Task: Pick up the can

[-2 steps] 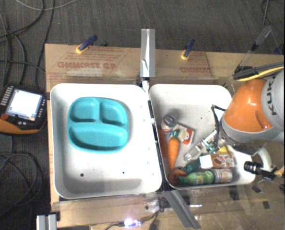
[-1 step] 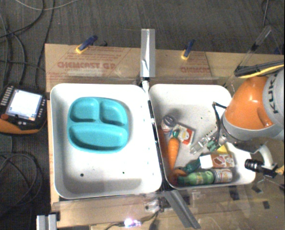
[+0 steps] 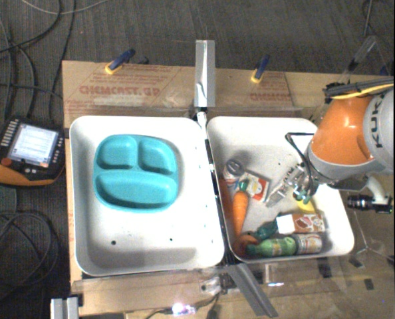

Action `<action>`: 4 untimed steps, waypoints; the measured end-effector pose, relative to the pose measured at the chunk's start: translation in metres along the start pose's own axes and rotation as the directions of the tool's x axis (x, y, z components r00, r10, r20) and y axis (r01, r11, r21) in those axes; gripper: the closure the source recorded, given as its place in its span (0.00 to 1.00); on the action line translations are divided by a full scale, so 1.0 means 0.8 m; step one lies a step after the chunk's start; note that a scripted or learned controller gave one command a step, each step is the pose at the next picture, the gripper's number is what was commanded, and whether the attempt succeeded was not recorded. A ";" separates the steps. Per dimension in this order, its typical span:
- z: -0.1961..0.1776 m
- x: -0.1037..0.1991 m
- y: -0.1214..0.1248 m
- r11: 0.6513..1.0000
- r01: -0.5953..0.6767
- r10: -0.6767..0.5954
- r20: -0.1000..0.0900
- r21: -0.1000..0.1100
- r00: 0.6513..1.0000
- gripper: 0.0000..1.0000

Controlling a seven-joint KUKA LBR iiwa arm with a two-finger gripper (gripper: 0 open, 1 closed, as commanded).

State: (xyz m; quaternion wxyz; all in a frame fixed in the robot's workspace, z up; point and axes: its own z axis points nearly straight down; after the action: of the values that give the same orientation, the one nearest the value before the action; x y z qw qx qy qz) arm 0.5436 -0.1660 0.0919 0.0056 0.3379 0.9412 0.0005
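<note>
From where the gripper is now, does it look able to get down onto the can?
Probably yes, but it is tight. The can lies on its side by the right bin's near wall, top uncovered. The gripper is above and apart. A green bottle and a box crowd it.

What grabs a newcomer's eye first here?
Likely the teal divided tray, alone in the left bin. Next the arm's orange band above the right bin, with the gripper low over a clutter of items: a carrot, a can lying along the near wall, a green bottle beside it.
</note>
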 end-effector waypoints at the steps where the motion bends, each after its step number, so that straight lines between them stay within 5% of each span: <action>1: 0.000 -0.049 0.047 1.000 -0.010 0.010 0.001 -0.004 1.000 1.00; 2: 0.002 -0.126 0.023 1.000 -0.022 0.022 0.004 -0.005 1.000 1.00; 3: -0.189 -0.107 0.055 0.999 -0.052 0.052 -0.008 0.002 0.999 1.00; 4: -0.188 -0.107 0.055 0.999 -0.052 0.052 -0.008 0.003 0.999 0.00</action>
State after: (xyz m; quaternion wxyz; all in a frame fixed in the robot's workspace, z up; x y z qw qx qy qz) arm 0.6360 -0.1860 0.2434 0.0012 0.3621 0.9321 0.0009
